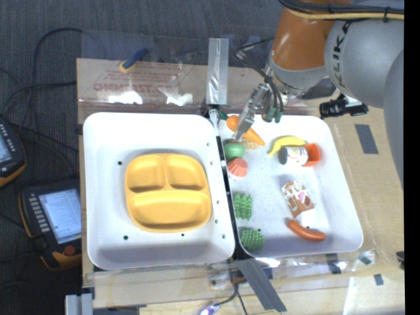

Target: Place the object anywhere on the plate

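Two handheld screens (49, 218) left of bench; cables (39, 77) on carpet.

Grey arm (367, 51) reaching in from right, orange band above wrist, claw (244, 125) angled down-left.

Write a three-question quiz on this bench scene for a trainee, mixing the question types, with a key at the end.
1. True or false: the yellow plate lies in the left bin, and nothing lies on the plate.
2. Multiple choice: the hand is over which part of the right bin? A) its far left corner, by the carrot; B) its near right corner, by the sausage; C) its middle.
3. Fill in: the two green pieces along the right bin's left side lie ____ the camera than the banana.

Key
1. True
2. A
3. nearer
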Tool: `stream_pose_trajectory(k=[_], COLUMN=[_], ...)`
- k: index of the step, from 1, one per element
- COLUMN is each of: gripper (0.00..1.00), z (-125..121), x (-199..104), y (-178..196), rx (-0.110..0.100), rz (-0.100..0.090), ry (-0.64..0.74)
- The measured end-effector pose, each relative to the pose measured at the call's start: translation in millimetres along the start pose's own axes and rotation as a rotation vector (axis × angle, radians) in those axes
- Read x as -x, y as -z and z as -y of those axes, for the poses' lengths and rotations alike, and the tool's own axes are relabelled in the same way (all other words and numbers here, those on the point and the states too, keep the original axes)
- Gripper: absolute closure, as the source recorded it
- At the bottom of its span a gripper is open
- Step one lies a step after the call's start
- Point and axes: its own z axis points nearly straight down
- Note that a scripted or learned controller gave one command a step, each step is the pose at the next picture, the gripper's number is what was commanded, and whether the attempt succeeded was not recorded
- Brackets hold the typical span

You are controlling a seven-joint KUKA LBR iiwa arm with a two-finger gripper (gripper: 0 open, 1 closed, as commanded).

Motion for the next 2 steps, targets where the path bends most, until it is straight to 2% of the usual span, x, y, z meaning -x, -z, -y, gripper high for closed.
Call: stream_pose_trajectory(k=[1, 2], gripper=[1.00, 1.00], z=[-55.1, -104.5], x=[-87.2, -158.8], y=[15.4, -46.5], rx=[0.004, 0.002], rz=[-0.004, -0.006], ry=[-0.060, -0.032])
